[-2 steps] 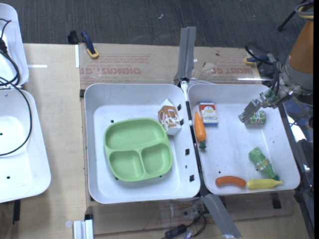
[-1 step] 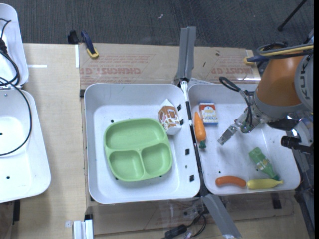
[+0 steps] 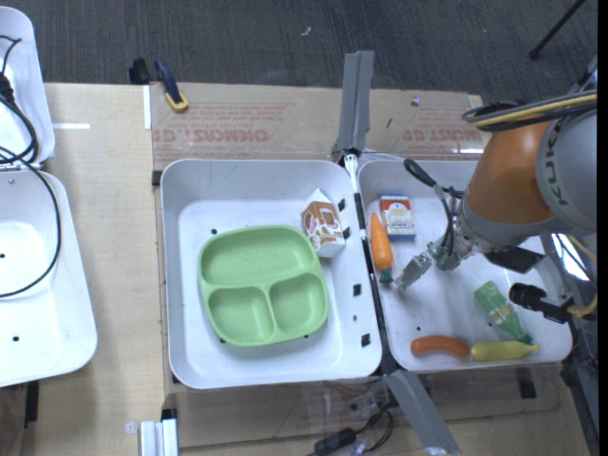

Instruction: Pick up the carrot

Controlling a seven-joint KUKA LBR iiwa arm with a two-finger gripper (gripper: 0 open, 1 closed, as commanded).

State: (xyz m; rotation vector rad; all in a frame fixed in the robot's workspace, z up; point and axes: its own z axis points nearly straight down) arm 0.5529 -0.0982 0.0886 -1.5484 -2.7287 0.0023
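Note:
The carrot lies in the right bin against its left wall, orange body pointing up the view and its green top at the near end. My gripper hangs low over the right bin's floor, just right of the carrot's green end and apart from it. Nothing shows in it. The grey arm with its orange band reaches in from the right.
The right bin also holds a small red and white box, a green bottle, a red sausage and a yellow banana. In the left bin sit a green divided plate and a small carton.

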